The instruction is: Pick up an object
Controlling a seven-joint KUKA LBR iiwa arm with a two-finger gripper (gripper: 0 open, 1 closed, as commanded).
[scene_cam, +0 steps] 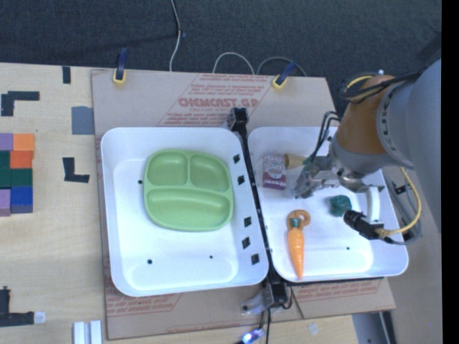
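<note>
Gripper (307, 183) low in right bin (387, 264), jaw state unclear, nothing visibly held. Carrot (295, 244) nearest: center over it, descend straight, then close.

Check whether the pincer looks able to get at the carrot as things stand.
Probably yes. The carrot lies in the open in the right bin, just below the pincer, with nothing lying on it or between them.

Single fixed camera above bench (64, 106), slanted down, both bins.
</note>
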